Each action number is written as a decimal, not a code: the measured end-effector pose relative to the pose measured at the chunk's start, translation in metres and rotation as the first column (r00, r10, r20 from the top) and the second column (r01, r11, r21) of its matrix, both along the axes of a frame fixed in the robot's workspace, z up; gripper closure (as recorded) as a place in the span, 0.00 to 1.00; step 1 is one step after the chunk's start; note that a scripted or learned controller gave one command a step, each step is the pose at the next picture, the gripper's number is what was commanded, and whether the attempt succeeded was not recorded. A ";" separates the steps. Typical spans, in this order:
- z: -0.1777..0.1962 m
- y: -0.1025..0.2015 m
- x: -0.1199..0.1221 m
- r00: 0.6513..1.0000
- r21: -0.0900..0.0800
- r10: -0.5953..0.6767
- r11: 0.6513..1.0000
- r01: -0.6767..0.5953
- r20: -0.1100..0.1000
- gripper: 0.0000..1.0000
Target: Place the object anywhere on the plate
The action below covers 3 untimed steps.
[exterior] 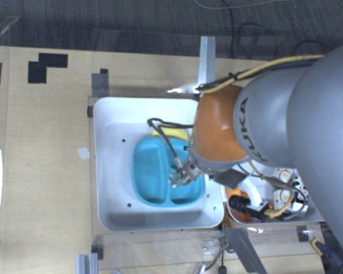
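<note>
A blue plate (154, 173) with two compartments lies in the left white bin (111, 153). A yellow object (172, 133) peeks out at the plate's far edge, partly hidden under the arm's orange band. My gripper (180, 177) hangs low over the ridge between the plate's compartments, towards its right side. The wrist hides what lies under it, and I see nothing held.
The grey arm covers most of the right bin (274, 213). In its visible part lie an orange and black thing (244, 204) and several white pieces with wires (286, 196). A black cable (163, 131) loops over the plate's far edge.
</note>
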<state>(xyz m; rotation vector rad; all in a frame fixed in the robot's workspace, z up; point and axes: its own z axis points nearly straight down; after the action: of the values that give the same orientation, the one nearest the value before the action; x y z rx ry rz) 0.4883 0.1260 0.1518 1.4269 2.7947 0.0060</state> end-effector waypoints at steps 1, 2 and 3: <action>0.000 0.000 0.000 1.000 0.000 0.000 1.000 0.000 0.000 0.00; -0.012 0.013 0.019 1.000 0.000 0.029 1.000 -0.029 -0.001 0.00; -0.002 0.014 0.021 1.000 0.001 0.029 1.000 -0.029 0.004 1.00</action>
<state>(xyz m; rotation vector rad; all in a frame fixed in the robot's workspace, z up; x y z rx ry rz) 0.5092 0.1397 0.1502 1.3848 2.8125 0.0102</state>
